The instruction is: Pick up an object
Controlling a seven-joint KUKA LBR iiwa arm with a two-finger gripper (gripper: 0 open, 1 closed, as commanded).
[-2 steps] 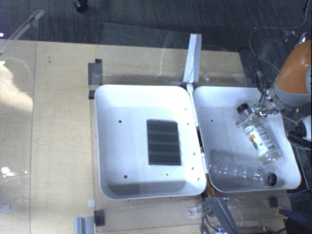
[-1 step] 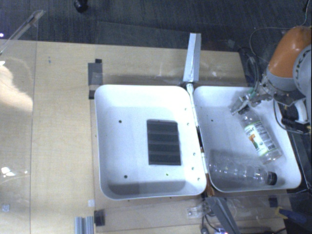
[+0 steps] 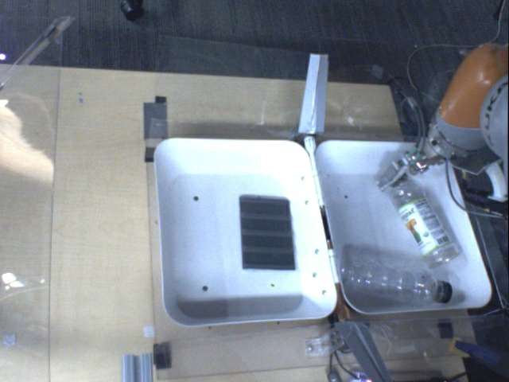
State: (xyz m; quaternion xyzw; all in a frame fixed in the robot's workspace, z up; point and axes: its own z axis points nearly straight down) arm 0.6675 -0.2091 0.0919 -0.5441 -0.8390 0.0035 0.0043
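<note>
My gripper [image 3: 403, 172] hangs over the far part of the right bin [image 3: 350, 165], on the grey arm with the orange band [image 3: 469, 86] coming in from the right. Just below it lies a clear plastic bottle with a white, green and red label [image 3: 423, 223], slanted toward the near right, its upper end close under the gripper. A second clear bottle with a black cap [image 3: 394, 281] lies along that bin's near wall. In the left bin [image 3: 183, 213] a dark grey ribbed rectangular block [image 3: 266, 231] lies flat near the middle.
The two white bins meet at a central rim [image 3: 320, 213], with a grey metal bar [image 3: 313, 94] standing behind it. Cables [image 3: 413, 94] run behind the right bin. Small black brackets [image 3: 156, 122] sit on the wooden bench beside the left bin.
</note>
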